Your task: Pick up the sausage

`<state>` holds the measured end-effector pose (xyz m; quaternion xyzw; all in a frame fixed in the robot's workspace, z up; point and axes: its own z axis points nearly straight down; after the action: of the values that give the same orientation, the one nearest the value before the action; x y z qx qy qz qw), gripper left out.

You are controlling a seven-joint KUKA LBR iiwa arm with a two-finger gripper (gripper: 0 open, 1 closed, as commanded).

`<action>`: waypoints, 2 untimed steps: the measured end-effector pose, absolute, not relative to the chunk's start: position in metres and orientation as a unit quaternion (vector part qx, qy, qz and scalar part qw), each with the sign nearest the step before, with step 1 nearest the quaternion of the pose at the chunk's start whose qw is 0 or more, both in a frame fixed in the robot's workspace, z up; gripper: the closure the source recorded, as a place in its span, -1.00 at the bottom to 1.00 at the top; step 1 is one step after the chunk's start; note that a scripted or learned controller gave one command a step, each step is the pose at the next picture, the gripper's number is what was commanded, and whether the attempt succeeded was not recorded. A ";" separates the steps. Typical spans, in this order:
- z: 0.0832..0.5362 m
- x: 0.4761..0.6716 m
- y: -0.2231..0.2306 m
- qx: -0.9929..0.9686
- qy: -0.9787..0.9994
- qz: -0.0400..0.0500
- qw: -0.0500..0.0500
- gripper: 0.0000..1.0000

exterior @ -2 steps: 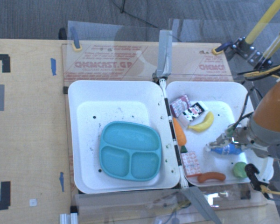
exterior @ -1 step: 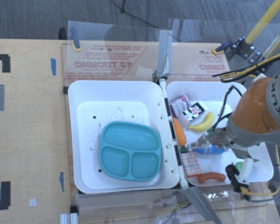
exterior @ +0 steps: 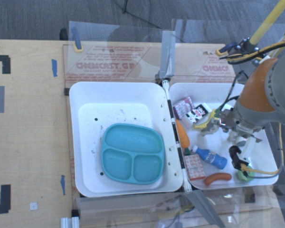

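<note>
- Hanging over the right side of the right-hand shallow white bin (exterior: pixel 203 88) is the tool (exterior: pixel 226 126), at the end of the grey arm with the orange band (exterior: pixel 257 97), which comes in over that bin's right edge.
- Whether the tool is spread or pressed together cannot be told; nothing can be seen in its grip.
- The reddish-brown sausage (exterior: pixel 217 178) lies flat along the near edge of the right bin, roughly at its middle, apart from the tool.
- A small green round item (exterior: pixel 245 175) sits in the near right corner of that bin, just beside the sausage's right end.
- A pink printed flat box (exterior: pixel 194 166) lies by the near left corner, just left of the sausage.
- A blue plastic bottle with a white cap (exterior: pixel 211 157) lies on its side between the box and the tool, cap towards the left edge.
- An orange carrot-shaped toy (exterior: pixel 182 134) rests along the left wall.
- Near the far left corner lie a pink-and-white packet (exterior: pixel 183 107) and a black-and-white packet (exterior: pixel 199 112), side by side, with a yellow curved piece (exterior: pixel 204 123) just in front of them.
- The left-hand shallow white bin (exterior: pixel 85 99) holds a teal plastic plate with three compartments (exterior: pixel 132 153), set towards its near right corner.
- Both bins stand on the pale wooden tabletop (exterior: pixel 28 127).
</note>
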<state>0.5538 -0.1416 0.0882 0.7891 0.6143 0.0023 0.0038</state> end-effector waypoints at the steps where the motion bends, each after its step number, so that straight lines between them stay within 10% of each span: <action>1: 0.151 0.507 -0.171 0.800 0.600 0.000 0.000 -1.00; 2: 0.089 0.483 -0.150 0.731 0.682 0.003 0.007 -1.00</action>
<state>0.4830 -0.1501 0.0885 0.7314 0.6819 0.0029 0.0066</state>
